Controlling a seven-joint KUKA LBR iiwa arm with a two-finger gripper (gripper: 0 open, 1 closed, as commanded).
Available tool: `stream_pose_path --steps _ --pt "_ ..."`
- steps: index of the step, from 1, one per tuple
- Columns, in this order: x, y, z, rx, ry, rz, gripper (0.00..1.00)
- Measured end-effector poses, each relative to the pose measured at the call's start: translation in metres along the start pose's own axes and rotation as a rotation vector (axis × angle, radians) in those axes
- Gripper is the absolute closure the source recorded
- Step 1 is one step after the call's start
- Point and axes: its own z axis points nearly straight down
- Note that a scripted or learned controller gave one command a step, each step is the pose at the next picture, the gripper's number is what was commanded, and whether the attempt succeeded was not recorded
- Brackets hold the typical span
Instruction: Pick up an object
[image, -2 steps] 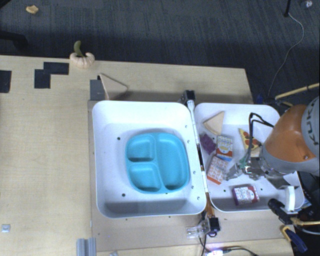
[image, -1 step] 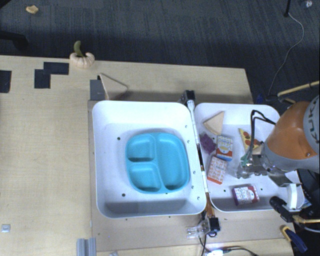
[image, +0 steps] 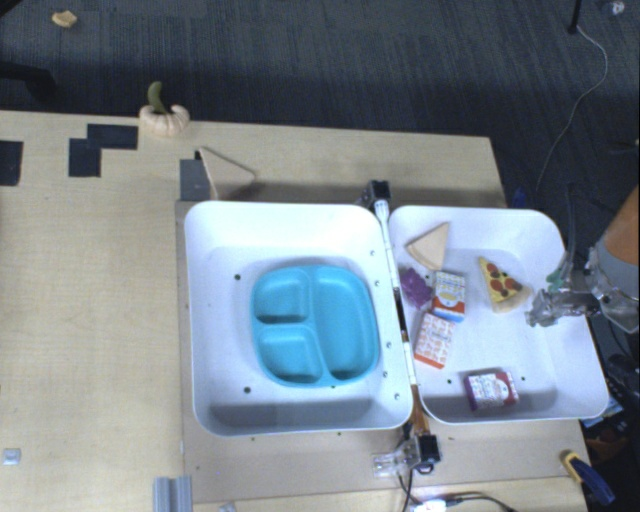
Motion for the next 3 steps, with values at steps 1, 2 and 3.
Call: stream_pose_path --steps 1,2,3 --pt "0.001 0.0 0.001 0.001 0.001 -0.001 0.0" --pt "0.038 -0.032 0.068 -0.003 0.0 0.0 0.0" --pt "0.038 -0.029 0.056 -0.01 -0.001 -0.001 1.0"
